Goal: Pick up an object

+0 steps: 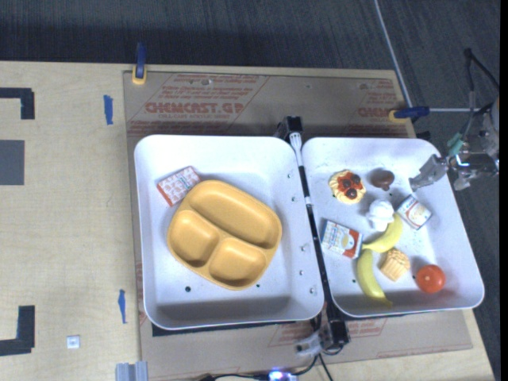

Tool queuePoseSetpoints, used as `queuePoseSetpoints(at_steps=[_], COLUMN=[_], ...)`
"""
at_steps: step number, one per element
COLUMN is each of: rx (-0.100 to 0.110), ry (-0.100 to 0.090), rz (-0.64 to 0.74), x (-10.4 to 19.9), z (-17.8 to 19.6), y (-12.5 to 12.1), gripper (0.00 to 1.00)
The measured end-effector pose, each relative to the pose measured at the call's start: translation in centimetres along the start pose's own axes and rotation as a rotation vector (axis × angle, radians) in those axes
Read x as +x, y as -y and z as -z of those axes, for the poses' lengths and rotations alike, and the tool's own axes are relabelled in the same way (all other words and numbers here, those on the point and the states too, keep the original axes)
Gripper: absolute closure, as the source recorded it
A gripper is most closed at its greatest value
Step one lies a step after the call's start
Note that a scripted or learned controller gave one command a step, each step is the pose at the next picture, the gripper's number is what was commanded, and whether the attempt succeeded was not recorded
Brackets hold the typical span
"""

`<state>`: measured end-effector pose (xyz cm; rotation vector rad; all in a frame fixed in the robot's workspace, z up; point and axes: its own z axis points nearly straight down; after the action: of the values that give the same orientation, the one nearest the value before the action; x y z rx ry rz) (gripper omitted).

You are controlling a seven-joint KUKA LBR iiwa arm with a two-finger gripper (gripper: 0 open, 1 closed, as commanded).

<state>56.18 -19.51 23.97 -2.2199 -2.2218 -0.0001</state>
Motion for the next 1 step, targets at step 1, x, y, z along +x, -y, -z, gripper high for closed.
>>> queuePoseSetpoints(at_steps=[1], rx=[-0.003], ry=[0.001], rz=[0.0], x=[-1.26], z=[-14.53], y=[6.76], gripper=[0.0])
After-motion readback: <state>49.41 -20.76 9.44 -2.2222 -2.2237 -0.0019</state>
